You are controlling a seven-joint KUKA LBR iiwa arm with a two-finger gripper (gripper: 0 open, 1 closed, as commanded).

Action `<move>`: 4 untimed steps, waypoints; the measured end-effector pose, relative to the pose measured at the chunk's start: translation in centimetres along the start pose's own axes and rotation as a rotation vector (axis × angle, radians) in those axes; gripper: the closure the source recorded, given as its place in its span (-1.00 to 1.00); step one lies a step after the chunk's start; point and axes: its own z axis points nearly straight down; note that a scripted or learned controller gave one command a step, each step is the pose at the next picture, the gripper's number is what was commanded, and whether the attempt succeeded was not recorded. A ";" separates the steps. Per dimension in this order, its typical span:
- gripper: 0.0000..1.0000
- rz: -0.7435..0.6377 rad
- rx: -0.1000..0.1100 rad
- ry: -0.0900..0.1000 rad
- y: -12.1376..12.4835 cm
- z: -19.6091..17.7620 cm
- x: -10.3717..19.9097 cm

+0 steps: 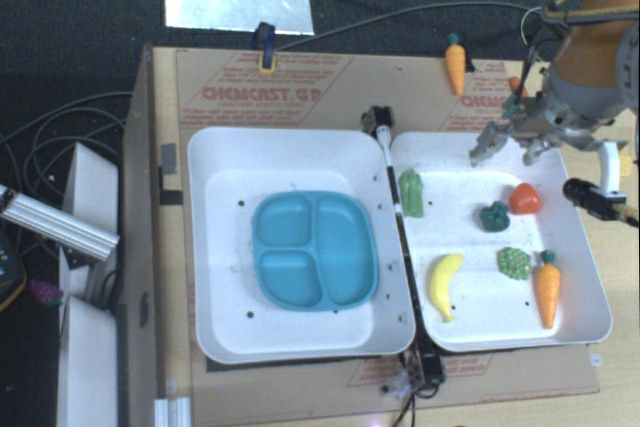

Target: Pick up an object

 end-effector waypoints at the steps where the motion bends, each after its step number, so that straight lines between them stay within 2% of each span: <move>1: -1.00 0.003 0.005 -0.001 -5.5 9.3 -5.6; 2: -1.00 -0.001 0.001 0.000 -4.2 11.9 -4.3; 3: 1.00 -0.003 -0.002 -0.001 -4.1 10.8 -4.4; 4: 1.00 -0.003 -0.003 0.002 -5.1 4.3 3.9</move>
